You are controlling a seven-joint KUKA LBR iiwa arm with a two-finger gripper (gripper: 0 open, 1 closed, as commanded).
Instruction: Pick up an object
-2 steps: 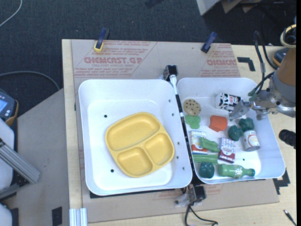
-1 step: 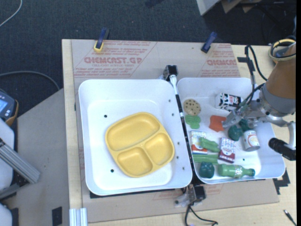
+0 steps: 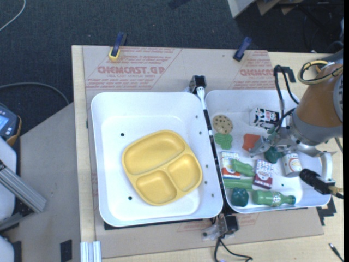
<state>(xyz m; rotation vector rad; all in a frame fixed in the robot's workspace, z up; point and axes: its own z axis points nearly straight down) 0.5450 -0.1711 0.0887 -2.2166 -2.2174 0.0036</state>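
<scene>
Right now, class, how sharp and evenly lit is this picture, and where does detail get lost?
Camera view: lighting is even and soft, with faint shadows under the yellow divided tray; the white bins look bright, nearly washed out; small items around the gripper appear slightly soft, their labels unreadable.

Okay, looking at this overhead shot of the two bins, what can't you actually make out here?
- Gripper, camera view: blurred and crowded by toys, so its grip state is unreadable.
- Teal item: partly under the gripper, identity unclear.
- Small carton: print too small to read.
- Arm: cut off by the right edge.
</scene>
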